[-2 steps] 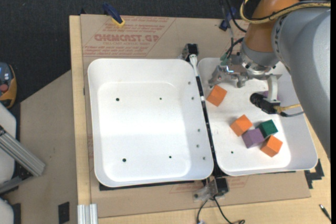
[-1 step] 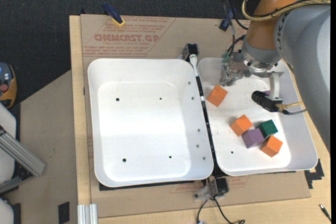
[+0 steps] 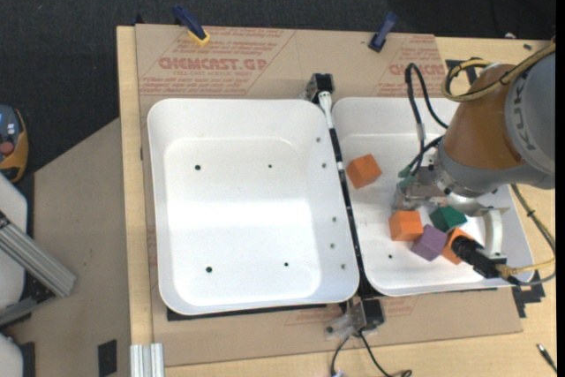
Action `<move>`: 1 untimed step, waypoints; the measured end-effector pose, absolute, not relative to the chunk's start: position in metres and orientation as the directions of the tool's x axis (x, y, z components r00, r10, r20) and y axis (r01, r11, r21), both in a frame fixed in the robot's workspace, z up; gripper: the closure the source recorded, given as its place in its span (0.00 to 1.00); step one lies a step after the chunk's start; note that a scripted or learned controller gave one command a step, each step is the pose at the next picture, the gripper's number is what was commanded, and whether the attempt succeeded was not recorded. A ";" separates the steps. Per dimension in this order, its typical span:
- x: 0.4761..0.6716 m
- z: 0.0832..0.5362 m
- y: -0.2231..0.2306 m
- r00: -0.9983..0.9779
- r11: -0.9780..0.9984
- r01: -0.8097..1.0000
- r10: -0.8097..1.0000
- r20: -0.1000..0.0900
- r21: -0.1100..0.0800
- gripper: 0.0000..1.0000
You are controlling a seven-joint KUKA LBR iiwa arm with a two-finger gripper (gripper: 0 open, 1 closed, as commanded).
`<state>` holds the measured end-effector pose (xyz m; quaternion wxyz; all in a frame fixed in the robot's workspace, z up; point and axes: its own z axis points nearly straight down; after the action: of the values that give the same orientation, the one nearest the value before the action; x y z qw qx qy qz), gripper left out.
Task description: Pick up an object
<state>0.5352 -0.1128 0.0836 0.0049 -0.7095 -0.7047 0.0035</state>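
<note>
The left bin (image 3: 168, 190) is plain white along its walls. In the right bin (image 3: 380, 115) a lone orange cube (image 3: 363, 170) sits at about nine o'clock, just beside the dividing rim. Down toward six o'clock there is a tight huddle: a second orange cube (image 3: 405, 225), a purple block (image 3: 430, 243) touching it at its four o'clock, and a green block (image 3: 448, 217) at the purple one's one o'clock. The gripper (image 3: 421, 199) hangs right over that huddle, at its twelve o'clock, with the grey arm (image 3: 481, 137) covering it from above, so I cannot tell whether the pincer is wide or narrow. I'd call this the reach-in, nothing lifted yet. The next move needs one block singled out from its neighbours.
</note>
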 end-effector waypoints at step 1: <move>0.553 0.192 -0.043 -0.009 0.009 1.000 1.000 0.002 0.012 1.00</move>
<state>0.5532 -0.0429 0.1916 -0.0038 -0.7041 -0.7101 -0.0050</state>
